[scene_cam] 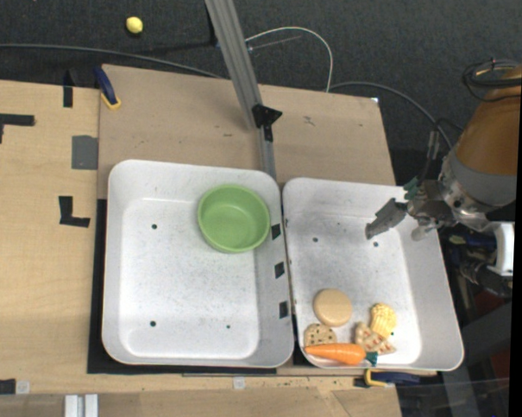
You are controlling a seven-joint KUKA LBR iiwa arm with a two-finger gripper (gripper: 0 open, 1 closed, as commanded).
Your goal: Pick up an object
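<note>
My gripper (pixel 395 233) hovers over the right edge of the right bin (pixel 330 206), reaching in from the right. Its fingers (pixel 382 222) stand open with nothing between them. In that bin's near corner lie a tan round bun (pixel 333 307), a yellow corn piece (pixel 382 318), an orange carrot (pixel 344 355) and a small brown biscuit (pixel 317 334). They sit well below the gripper in the view, apart from it. A green bowl (pixel 234 218) stands upright in the left bin (pixel 137 267), near its far right corner.
A slanted grey pole (pixel 237 55) meets the bench at the far edge between the bins. Cables run across the dark floor behind. A small yellow ball (pixel 134 24) lies on the floor at the far left.
</note>
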